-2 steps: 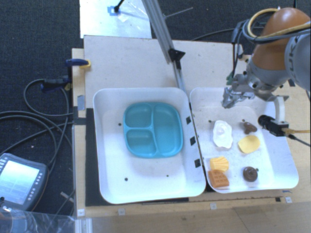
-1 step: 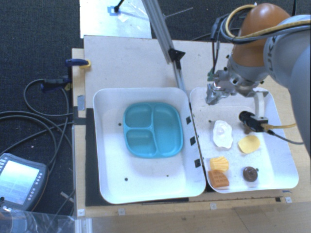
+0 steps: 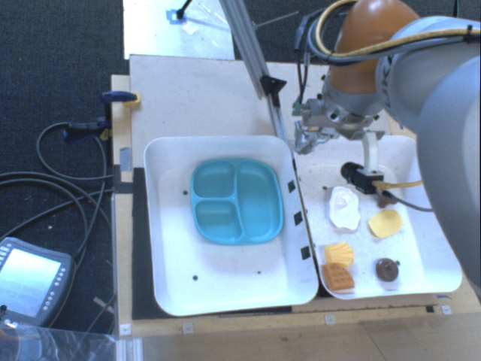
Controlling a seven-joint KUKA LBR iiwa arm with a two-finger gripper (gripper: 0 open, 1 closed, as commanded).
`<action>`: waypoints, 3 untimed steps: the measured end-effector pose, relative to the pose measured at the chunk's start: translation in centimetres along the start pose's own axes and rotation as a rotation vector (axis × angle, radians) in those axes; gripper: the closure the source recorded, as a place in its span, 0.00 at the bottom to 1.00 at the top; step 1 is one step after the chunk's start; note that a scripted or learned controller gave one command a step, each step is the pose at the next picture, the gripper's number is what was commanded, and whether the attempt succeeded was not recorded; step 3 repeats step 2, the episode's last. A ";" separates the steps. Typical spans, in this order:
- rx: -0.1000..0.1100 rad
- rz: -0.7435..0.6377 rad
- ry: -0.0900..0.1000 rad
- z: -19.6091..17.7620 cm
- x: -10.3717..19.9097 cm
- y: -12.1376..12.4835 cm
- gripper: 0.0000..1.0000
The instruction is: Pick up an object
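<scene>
Candidate objects all sit in the right bin (image 3: 425,250). A white fried-egg-shaped piece (image 3: 344,207) lies near the middle, with a pale yellow chip-like piece (image 3: 385,222) just beside it on the arm's side. Toward the near rim I see a yellow-orange ridged piece (image 3: 339,253) touching an orange waffle-like block (image 3: 339,278), and a brown round piece (image 3: 387,269) lies apart from both.

The gripper (image 3: 307,138) hangs over the far corner of this bin, close to the wall shared with the left bin (image 3: 169,224). Nothing is visibly held. I can't read how wide the gripper stands from this angle.

In the left bin, a teal divided plate (image 3: 237,201) lies flat near the centre.
</scene>
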State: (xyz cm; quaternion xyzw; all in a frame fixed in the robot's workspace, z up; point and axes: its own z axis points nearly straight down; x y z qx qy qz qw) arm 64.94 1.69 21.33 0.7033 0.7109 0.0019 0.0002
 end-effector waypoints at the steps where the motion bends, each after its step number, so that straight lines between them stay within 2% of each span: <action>1: -0.003 0.000 0.001 -1.8 5.0 2.0 1.00; 2: 0.001 0.003 -0.003 -1.7 4.6 1.9 0.00; 3: 0.001 0.003 -0.003 -1.7 4.6 1.9 0.00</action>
